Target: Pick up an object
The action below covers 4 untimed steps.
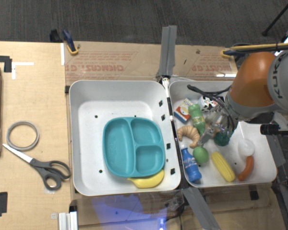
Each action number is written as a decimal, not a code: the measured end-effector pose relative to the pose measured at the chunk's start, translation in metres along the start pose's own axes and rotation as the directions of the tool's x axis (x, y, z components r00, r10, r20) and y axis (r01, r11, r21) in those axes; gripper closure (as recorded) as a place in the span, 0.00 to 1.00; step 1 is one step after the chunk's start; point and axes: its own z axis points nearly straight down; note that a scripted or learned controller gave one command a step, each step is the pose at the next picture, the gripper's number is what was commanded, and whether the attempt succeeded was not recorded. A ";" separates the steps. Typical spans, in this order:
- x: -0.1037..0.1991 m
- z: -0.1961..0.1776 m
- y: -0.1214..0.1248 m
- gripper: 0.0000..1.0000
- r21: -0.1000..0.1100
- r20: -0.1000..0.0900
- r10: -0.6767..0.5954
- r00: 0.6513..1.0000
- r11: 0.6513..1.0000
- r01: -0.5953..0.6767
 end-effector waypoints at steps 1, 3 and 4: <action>0.060 -0.001 -0.022 0.00 0.001 0.003 -0.030 1.000 1.000 0.030; 0.051 0.001 -0.010 0.00 0.004 -0.004 0.339 0.941 0.941 -0.339; 0.070 -0.001 -0.025 0.00 -0.003 0.003 0.472 0.882 0.882 -0.472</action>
